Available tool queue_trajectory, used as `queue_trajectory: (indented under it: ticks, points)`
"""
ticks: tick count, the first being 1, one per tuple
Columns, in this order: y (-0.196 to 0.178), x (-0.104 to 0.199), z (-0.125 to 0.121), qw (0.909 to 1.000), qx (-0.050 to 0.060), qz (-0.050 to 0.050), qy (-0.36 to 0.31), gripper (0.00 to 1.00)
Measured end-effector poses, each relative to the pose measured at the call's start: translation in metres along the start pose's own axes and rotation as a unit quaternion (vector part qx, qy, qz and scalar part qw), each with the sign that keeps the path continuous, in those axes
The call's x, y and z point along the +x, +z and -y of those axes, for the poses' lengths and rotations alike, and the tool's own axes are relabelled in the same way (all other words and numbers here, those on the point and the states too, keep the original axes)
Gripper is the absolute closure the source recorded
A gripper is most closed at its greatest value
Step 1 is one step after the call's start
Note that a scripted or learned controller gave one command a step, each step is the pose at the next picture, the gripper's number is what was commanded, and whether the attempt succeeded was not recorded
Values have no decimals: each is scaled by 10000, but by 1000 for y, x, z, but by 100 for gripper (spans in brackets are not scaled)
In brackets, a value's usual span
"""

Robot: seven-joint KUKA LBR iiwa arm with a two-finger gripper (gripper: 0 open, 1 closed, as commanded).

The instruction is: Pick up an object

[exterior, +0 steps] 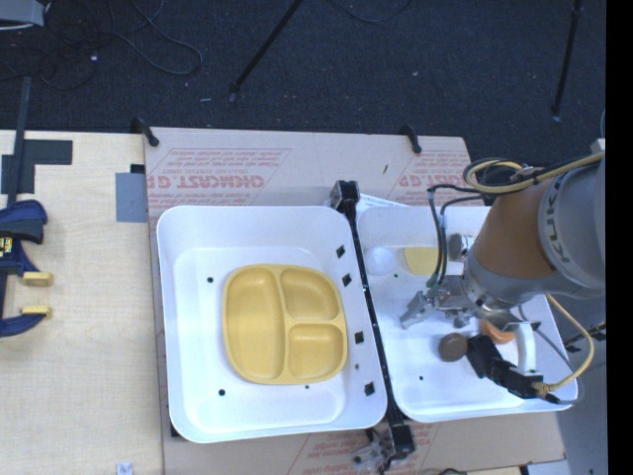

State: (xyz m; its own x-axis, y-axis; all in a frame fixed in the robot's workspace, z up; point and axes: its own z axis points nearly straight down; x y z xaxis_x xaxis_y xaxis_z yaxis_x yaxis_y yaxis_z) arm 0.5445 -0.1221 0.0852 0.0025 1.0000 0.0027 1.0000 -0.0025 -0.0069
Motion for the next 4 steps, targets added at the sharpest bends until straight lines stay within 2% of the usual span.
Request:
queue_trajectory:
  ticks: [1, 2, 4]
  points:
    - [-7, -2, 0, 10000, 20, 2, 26, 100]
    - [-53, -12, 1, 10000, -8, 7, -9, 100]
    - [-140, -14, -3, 10000, -18, 12, -23, 100]
